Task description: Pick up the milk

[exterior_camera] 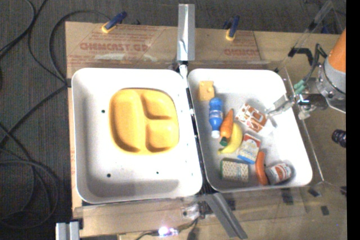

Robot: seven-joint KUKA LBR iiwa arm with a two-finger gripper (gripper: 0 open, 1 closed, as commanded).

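Note:
In the right bin (292,137), a small white carton with blue and orange print, likely the milk (248,149), lies between a banana (232,141) and an orange sausage-like piece (260,167). A red-and-white patterned carton (251,117) lies just above it. My gripper (279,105) hangs over the bin's right side, close to the right of the red-and-white carton and up-right of the milk. Nothing shows in its grasp. The orange-banded arm (339,59) reaches in from the right.
The right bin also holds a yellow block (206,90), a blue bottle (215,113), a carrot (226,123), a grey textured block (234,170) and a can (279,171). A yellow divided plate (145,120) lies in the left bin (90,171).

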